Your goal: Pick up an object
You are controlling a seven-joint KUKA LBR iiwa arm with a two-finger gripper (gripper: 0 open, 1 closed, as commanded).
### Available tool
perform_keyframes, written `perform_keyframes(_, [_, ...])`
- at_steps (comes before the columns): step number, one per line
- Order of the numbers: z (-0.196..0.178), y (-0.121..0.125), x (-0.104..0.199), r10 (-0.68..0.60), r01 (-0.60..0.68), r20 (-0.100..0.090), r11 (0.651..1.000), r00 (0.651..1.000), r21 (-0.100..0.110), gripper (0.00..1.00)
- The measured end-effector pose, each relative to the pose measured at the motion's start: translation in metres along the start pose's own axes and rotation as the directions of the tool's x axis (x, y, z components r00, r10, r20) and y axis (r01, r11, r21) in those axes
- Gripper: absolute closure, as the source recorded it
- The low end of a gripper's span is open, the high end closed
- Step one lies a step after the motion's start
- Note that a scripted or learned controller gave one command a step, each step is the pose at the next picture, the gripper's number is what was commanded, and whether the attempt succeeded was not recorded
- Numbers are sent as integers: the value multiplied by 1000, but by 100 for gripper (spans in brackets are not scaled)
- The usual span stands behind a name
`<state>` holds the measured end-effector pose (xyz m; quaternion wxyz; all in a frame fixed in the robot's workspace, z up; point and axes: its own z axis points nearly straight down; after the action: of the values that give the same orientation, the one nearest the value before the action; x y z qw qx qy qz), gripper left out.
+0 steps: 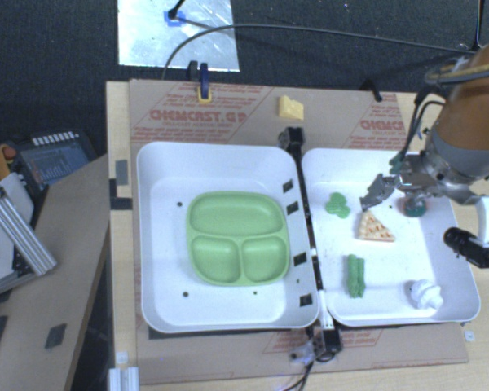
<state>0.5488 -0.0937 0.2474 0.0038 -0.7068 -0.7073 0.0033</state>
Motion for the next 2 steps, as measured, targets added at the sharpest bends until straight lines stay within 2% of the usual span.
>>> perform_keyframes(1, [-6, 2, 0, -2, 2, 1, 1000, 1000, -12, 0])
perform_keyframes(2, [55, -1, -3, 0, 0, 0, 1000, 1000, -7, 0])
